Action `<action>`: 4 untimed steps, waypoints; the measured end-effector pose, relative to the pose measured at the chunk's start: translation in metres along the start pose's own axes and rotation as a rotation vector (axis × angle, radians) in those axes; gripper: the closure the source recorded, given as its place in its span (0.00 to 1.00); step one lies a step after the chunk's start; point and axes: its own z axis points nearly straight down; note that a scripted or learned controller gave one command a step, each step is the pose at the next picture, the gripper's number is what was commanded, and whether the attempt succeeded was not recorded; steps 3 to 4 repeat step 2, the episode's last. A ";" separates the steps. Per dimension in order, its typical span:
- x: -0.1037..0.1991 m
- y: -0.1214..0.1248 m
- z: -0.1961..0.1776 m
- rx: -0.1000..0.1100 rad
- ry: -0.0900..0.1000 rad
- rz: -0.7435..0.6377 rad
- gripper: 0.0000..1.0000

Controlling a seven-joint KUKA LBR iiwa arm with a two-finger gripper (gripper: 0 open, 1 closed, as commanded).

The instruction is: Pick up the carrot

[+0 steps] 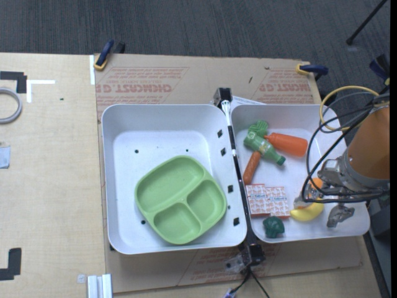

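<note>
Cardboard-topped bench, carrot (288, 143) in right bin (353, 231), gripper (340, 216) partly hidden at bin edge, grip state unclear.

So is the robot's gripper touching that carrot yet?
Apart. In the camera view the gripper sits by the bin's right edge, with white floor between it and the carrot.

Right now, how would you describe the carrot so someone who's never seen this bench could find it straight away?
Look in the right-hand shallow white bin, in its far half. The fat orange carrot with a green leafy top lies there almost crosswise, its leaves beside a green toy bottle. A thinner orange stick lies slanted nearby, but only the carrot is thick, tapered and green-topped.
</note>
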 end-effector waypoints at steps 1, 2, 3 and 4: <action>-0.018 -0.045 -0.012 0.001 -0.001 -0.035 0.00; -0.030 -0.018 0.000 0.000 0.000 -0.200 0.00; -0.030 -0.018 0.000 0.000 0.000 -0.200 0.00; -0.030 -0.018 0.000 0.000 0.000 -0.200 0.00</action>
